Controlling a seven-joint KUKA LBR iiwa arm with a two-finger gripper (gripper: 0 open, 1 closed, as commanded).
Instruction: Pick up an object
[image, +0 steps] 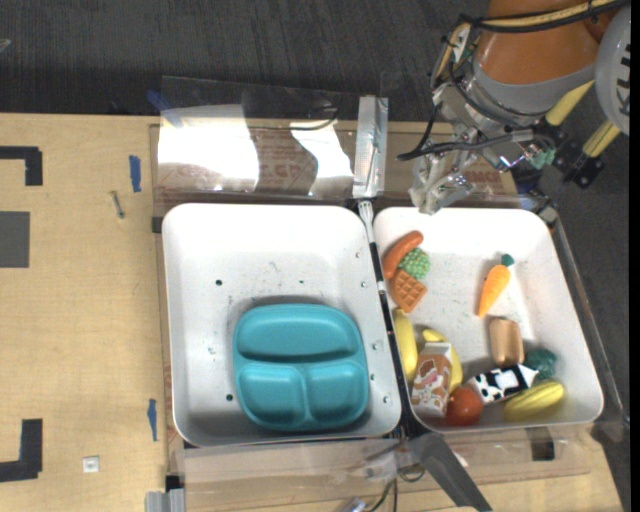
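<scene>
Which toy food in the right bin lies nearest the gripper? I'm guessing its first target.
The hot dog, at the bin's upper left, beside the waffle. The gripper hangs just above it.

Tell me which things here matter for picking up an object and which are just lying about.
For the job:
gripper
carrot
banana
tomato
waffle
toy cow
right bin

Lying about:
teal tray
left bin
blue tape
</scene>
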